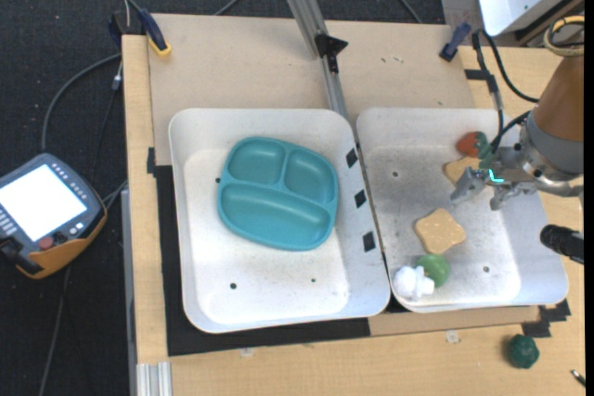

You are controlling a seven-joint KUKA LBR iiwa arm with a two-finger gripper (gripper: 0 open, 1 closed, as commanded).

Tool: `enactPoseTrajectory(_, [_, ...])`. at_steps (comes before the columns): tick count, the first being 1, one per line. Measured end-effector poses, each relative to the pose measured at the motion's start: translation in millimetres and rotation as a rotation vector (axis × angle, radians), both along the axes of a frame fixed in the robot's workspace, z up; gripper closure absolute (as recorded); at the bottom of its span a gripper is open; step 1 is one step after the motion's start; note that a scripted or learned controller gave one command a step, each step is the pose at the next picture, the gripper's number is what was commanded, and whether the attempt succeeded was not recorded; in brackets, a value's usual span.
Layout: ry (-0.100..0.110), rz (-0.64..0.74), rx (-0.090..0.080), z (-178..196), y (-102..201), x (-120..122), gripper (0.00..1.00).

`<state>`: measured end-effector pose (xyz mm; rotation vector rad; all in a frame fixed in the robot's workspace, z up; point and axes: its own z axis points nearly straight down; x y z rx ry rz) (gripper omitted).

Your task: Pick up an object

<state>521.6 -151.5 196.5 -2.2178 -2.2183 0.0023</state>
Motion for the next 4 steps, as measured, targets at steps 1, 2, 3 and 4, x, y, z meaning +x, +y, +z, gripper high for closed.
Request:
enactPoseTrajectory(1, [-0.003, 0.001, -0.001, 1, 0, 1, 0.0])
enactPoseTrajectory(2, [0.001, -0.001, 0.0, -55, -7, 6, 0.0])
enactPoseTrajectory(3, [-0.004, -0.001, 0.001, -106, -6, 8, 0.0])
enactPoseTrajectory(4, [-0.015, 0.0, -0.004, -90, -7, 10, 1.0])
